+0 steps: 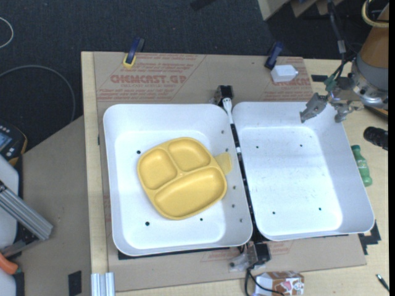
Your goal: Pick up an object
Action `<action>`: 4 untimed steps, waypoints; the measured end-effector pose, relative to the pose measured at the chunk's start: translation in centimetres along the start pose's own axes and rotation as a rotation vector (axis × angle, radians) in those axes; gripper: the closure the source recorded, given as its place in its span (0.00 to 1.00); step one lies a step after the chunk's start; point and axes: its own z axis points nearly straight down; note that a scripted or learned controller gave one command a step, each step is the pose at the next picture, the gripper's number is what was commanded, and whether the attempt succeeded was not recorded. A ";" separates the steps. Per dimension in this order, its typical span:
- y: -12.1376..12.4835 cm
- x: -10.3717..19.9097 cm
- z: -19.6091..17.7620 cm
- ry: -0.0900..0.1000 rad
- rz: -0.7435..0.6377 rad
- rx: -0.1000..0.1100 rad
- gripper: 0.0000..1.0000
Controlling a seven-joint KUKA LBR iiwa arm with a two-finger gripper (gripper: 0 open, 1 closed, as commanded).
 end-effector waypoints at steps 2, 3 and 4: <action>-9.7 10.8 -17.0 0.000 -0.004 -0.006 0.00; -14.8 14.4 -22.6 0.000 -0.005 -0.007 0.00; -14.8 22.1 -29.7 0.002 -0.010 -0.012 0.00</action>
